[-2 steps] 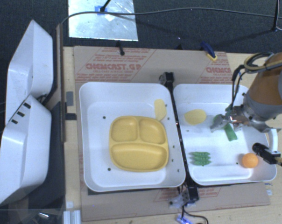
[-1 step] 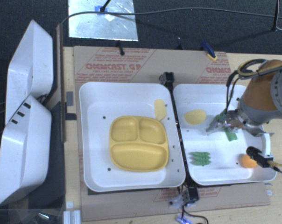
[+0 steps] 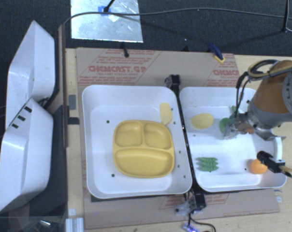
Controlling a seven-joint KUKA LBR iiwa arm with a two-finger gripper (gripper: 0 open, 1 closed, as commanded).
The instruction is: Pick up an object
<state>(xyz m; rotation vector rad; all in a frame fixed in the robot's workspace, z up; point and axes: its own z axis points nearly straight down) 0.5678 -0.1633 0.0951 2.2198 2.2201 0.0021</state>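
Observation:
The right bin point(image 3: 218, 180) holds a pale yellow oval piece point(image 3: 202, 121), a green pea pod point(image 3: 207, 164), an orange ball point(image 3: 256, 166) and a dark green item point(image 3: 226, 123). My gripper point(image 3: 233, 130) hangs low in this bin, at the right side of the dark green item and partly covering it. The arm's orange band point(image 3: 270, 96) rises behind it. Whether the green item is touched or gripped is hidden by the gripper body.
The left bin point(image 3: 100, 129) carries a yellow divided tray point(image 3: 143, 147) and a small yellow spoon-shaped piece point(image 3: 166, 113) by its right wall. A black clamp point(image 3: 173, 81) sits at the ridge between the bins. Cables run near the arm at the right.

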